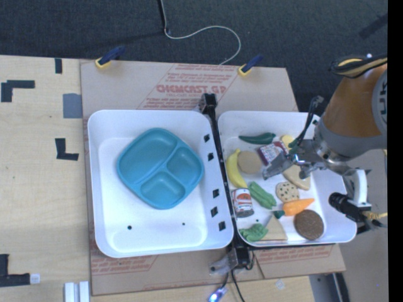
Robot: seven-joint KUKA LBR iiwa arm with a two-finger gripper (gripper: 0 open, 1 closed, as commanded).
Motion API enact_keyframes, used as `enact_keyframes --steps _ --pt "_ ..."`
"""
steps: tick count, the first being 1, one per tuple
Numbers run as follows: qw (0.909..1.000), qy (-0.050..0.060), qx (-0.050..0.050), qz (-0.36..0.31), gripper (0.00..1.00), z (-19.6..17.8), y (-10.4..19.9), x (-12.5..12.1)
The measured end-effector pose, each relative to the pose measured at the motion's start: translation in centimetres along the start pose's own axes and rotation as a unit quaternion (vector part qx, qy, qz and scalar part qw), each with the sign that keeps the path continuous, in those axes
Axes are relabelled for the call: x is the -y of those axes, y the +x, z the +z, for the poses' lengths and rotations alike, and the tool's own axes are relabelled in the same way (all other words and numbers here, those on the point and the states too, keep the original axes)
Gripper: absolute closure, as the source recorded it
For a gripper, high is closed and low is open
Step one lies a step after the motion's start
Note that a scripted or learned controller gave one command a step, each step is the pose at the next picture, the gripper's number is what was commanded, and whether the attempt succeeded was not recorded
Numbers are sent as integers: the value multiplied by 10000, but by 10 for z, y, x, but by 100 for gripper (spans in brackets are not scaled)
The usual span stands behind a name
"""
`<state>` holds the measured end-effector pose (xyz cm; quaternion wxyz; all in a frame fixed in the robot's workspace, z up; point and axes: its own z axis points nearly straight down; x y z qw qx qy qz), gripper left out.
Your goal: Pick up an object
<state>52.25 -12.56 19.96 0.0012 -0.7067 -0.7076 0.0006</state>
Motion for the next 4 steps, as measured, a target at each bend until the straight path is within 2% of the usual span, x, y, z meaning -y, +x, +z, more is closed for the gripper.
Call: enact_keyframes --steps 1,2,3,4 --pt "10000 -17 -4 -22 0 -58 55 37" --pt "10000 4 1 -6 100 -64 52 36" --pt "10000 -51 -6 -59 100 -130 160 -14" --pt "10000 -64 -13 -27 100 -238 183 40"
